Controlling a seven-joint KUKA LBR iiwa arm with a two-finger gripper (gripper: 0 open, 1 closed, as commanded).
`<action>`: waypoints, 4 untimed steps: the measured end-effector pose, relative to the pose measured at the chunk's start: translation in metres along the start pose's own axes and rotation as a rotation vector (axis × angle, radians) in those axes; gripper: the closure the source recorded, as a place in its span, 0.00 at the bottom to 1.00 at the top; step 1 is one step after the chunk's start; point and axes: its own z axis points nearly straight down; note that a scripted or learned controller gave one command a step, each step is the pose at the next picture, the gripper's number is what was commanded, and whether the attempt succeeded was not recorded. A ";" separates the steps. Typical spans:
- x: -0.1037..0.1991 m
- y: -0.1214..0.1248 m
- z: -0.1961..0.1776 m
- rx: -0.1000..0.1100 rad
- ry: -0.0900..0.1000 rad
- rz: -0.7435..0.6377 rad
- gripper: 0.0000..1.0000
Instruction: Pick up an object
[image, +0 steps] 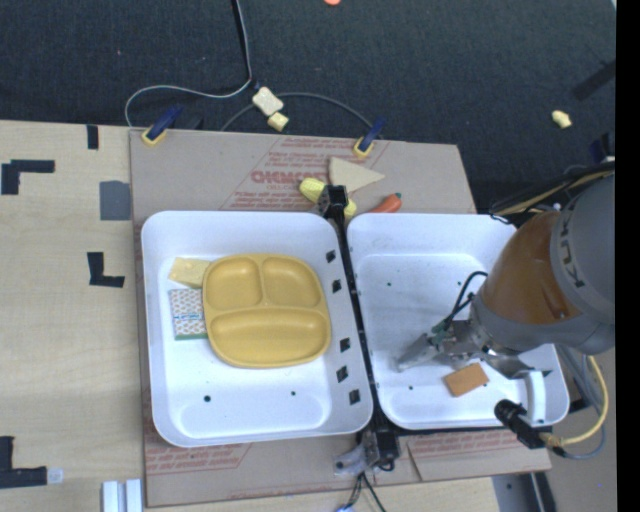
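- Gripper (415, 355): low in the right bin (420, 250), fingers slightly parted, nothing between them.
- Tan block (466, 380): right bin floor, just beside the gripper.
- Left bin (240, 425): yellow divided plate (266, 310), patterned sponge (187, 312), pale yellow piece (188, 271) at its left.
- Cardboard sheet (280, 160): red print, unreadable.

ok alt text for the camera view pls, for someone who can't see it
A grey and orange robot arm reaches from the right into the right white bin, its gripper low beside a small tan block. The left white bin holds a yellow divided plate with two small flat items along its left side.
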 end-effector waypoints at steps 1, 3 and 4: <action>-0.058 0.002 -0.119 -0.012 -0.007 0.007 0.00; -0.024 0.132 -0.081 -0.017 -0.004 -0.006 0.00; -0.051 0.049 -0.041 0.009 0.001 0.009 0.00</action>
